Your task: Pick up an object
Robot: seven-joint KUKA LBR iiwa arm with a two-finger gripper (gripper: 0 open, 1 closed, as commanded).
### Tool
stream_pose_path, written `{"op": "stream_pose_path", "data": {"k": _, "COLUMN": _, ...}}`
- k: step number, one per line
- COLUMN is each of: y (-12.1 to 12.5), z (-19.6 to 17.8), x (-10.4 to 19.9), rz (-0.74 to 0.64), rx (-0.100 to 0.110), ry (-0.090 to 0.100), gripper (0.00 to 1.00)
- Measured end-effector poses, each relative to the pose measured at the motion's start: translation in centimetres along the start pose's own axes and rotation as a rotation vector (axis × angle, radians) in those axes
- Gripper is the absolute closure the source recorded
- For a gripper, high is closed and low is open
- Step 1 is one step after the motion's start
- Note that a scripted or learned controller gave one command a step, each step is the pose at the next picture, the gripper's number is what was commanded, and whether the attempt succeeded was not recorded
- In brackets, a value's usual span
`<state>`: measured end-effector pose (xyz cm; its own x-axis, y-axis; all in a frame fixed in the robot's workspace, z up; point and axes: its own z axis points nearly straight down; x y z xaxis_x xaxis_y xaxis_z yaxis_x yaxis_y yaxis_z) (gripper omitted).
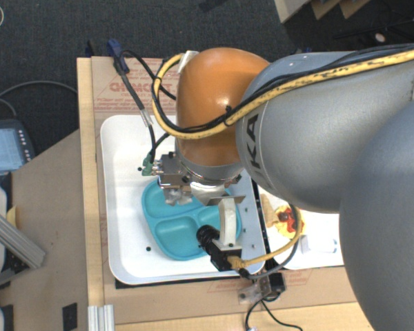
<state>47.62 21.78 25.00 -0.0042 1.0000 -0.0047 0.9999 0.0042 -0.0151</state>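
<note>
Tray: teal divided plastic tray [172, 229], lying flat on floor of left bin, toward bin's 5 o'clock area; two compartments show, upper part hidden under arm.
Tray vs hand: hand [186, 192] sits right over tray's 12 o'clock end, looks touching or just above, can't tell which.
Hand: small metal block w/ fittings below wrist; whether it's spread or pinched, can't tell, wrist blocks the view.
Attachment: white block w/ black cylinder [217, 240] hangs off wrist at 5 o'clock, over tray's right edge.
Arm: grey body [331, 136] comes in from 3 o'clock, orange band [214, 109] above wrist, covers mid-frame.
Cables: yellow-black cable [310, 71] runs along arm, loops round orange band; black cable [134, 81] goes off to 11 o'clock.
Left bin: white, shallow [117, 185], bare floor at 9 o'clock of tray, a few small dark specks.
Right bin: sliver seen [317, 243] at 3 o'clock under arm, w/ a red-orange item [286, 218], too hidden to name.
Counter: tan cardboard-like surface [90, 116] w/ red print round bins.
Beyond: dark carpet [55, 26] at 12 o'clock; a screen device [5, 147] at 9 o'clock.
</note>
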Motion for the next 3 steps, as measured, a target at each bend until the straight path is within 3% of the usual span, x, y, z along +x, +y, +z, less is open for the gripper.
{"op": "stream_pose_path", "data": {"k": 1, "y": 5.4, "z": 6.4, "x": 0.7, "rz": 0.005, "rx": -0.010, "ry": 0.003, "gripper": 1.00}}
{"op": "stream_pose_path", "data": {"k": 2, "y": 0.1, "z": 6.4, "x": -1.2, "rz": 0.006, "rx": -0.007, "ry": 0.003, "gripper": 1.00}}
{"op": "stream_pose_path", "data": {"k": 3, "y": 7.4, "z": -6.3, "x": -3.2, "rz": 0.005, "rx": -0.032, "ry": 0.008, "gripper": 1.00}}
